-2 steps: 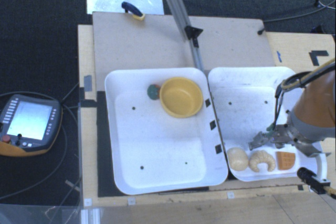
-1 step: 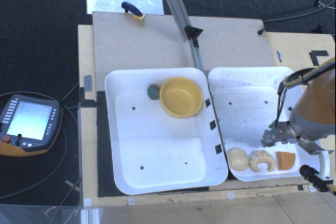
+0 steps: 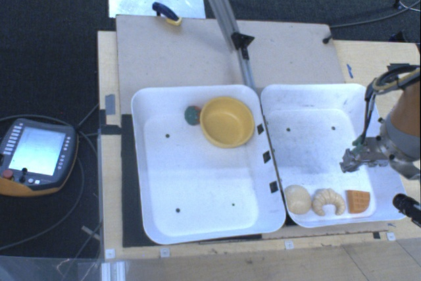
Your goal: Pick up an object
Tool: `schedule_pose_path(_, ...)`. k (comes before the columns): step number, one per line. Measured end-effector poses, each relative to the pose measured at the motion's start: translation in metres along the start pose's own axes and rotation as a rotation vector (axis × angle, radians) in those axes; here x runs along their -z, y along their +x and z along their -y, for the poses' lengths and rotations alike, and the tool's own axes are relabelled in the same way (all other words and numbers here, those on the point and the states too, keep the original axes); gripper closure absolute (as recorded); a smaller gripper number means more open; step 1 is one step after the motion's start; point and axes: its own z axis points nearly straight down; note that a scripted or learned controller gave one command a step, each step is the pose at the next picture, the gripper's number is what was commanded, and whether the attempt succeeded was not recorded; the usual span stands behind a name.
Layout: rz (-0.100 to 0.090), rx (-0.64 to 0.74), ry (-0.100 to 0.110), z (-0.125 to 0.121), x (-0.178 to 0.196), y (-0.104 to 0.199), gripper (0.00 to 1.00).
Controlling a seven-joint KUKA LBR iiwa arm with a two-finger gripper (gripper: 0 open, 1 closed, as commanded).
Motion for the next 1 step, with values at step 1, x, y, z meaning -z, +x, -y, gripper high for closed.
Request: schedule_pose_path(1,-0.001,0.0,0.001,-0.0005,0.0616,0.002,1.0)
